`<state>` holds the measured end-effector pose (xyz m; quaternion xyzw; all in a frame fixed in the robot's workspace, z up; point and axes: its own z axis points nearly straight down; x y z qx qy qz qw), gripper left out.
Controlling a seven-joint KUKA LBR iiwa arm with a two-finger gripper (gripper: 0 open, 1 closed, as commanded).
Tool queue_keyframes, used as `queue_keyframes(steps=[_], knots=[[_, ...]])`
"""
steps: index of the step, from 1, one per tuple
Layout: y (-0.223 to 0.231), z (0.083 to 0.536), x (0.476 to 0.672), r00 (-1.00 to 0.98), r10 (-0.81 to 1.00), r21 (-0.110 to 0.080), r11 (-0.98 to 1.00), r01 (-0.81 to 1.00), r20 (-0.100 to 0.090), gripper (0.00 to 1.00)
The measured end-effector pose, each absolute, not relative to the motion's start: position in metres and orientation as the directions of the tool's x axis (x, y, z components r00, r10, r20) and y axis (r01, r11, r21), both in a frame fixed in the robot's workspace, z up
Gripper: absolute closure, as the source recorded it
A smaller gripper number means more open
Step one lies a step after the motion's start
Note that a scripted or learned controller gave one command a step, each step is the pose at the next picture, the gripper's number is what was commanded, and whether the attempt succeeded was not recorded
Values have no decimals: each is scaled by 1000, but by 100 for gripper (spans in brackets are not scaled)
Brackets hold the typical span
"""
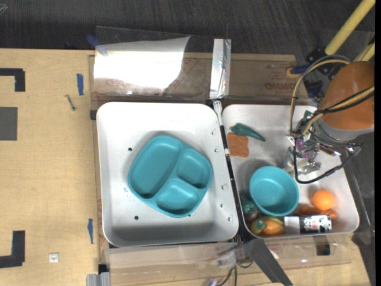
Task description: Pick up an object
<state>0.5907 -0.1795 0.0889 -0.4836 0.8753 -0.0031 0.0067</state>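
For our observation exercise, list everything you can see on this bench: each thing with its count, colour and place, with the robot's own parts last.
bins: two, white, side by side on the bench
divided plate: one, teal, middle of the left bin
bowl: one, teal, right bin, towards the front
orange ball: one, orange, right bin, right of the bowl
small bottle: one, white with dark label, lying along the right bin's front edge
brown piece: one, orange-brown, right bin, back left
teal piece: one, teal, just behind the brown piece
small toys: a few, mixed colours, front of the bowl; too small to identify
arm: one, orange band, from the right
claw: one, above the right bin
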Motion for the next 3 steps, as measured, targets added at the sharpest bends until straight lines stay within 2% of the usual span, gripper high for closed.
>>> queue_keyframes(steps=[1, 2, 3], knots=[[-192, 282, 614, -564, -826, -17, 564, -826, -9, 100], [-162, 110, 643, -424, -906, 12, 424, -906, -5, 100], [-143, 88, 627, -13, -1000, -7, 13, -1000, -3, 100]])
